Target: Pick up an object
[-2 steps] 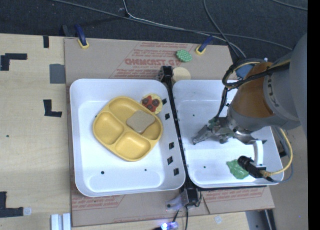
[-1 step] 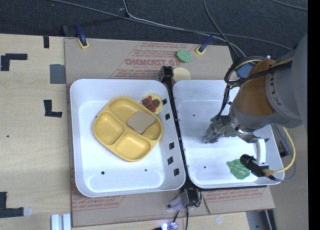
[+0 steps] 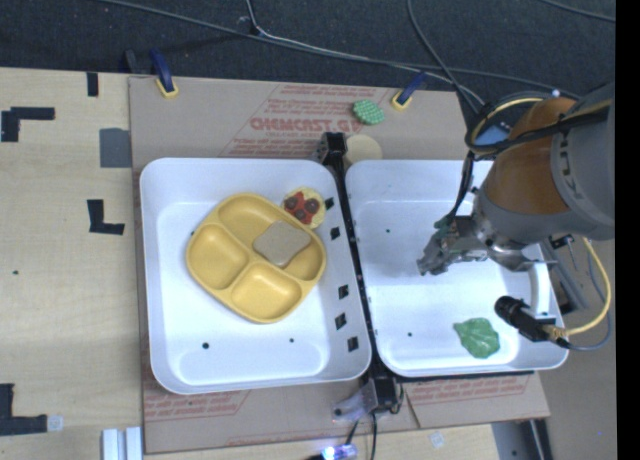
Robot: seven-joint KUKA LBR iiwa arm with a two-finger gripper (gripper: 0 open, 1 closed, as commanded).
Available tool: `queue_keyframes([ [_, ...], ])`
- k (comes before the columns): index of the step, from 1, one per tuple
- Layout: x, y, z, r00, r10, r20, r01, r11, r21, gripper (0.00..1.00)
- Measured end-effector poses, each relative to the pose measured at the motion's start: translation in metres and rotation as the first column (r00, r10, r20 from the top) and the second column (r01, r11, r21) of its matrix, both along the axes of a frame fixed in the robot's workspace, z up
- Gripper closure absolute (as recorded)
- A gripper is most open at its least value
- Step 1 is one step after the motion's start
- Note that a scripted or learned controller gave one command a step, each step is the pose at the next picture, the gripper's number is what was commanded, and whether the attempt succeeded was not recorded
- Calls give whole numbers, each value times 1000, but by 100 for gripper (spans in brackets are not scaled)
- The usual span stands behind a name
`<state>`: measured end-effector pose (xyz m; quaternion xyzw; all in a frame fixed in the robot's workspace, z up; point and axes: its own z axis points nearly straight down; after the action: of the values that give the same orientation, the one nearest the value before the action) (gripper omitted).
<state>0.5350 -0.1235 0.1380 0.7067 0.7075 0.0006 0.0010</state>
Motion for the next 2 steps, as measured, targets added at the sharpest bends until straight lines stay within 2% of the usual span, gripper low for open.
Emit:
queue_keyframes([
  [1,9,-6,54,1000,0,2,0,1000,-1,100],
  [2,10,-6,65,1000,0,-2,0,1000,0,100],
])
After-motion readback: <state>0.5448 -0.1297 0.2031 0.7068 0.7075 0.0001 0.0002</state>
